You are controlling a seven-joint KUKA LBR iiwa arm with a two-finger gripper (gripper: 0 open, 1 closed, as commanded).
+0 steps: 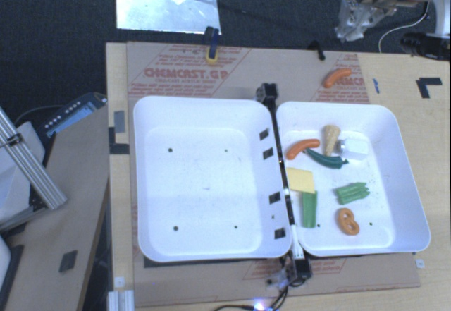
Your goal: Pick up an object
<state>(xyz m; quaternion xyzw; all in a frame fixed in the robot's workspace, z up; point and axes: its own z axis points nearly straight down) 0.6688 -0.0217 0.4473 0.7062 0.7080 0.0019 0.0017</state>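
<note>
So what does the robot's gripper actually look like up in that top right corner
The gripper is pale silvery-grey metal, a blocky boxy shape with lighter fingers at its lower end. Above it sits a rounder grey housing. A thin white cable loops out from its side, near a black part at the edge of the picture. I can make out no markings.

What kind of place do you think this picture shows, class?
Probably a robotics lab test bench: two white bins taped to a board, toy food like a pretzel for practice, and a robot hand above.
</note>
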